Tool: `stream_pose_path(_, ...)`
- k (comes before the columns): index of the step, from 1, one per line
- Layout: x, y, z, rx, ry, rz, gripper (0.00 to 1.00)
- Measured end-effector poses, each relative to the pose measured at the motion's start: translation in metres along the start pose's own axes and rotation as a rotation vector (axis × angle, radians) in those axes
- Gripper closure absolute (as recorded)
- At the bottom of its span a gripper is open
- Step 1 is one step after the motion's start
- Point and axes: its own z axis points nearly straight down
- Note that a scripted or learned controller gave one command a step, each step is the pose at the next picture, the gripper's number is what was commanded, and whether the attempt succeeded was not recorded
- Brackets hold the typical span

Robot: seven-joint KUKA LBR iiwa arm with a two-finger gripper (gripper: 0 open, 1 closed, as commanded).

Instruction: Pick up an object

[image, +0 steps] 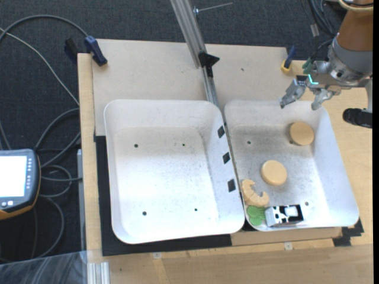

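Note:
My gripper (303,100) hangs over the far edge of the right bin (337,176), its two fingers spread apart with nothing between them. A tan disc (301,133) lies just in front of it and below. A second tan disc (274,173) rests near the bin's middle. At the near edge sit a curled tan piece (253,193), a green object (256,215) and a small black-and-white block (285,214).
The left bin (118,129) stands beside the right one. A metal rail (186,22) runs from the top down to the gap between the bins. Blue clamps (95,49) hold the board at the back corners. A pendant screen (15,179) lies at far left.

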Motion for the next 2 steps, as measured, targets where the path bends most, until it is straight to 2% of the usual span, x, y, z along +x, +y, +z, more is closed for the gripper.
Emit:
stream_pose_path(1,0.000,0.000,-0.003,-0.003,-0.002,-0.001,0.00)
stream_pose_path(2,-0.004,-0.008,0.046,0.001,-0.001,0.001,0.00)
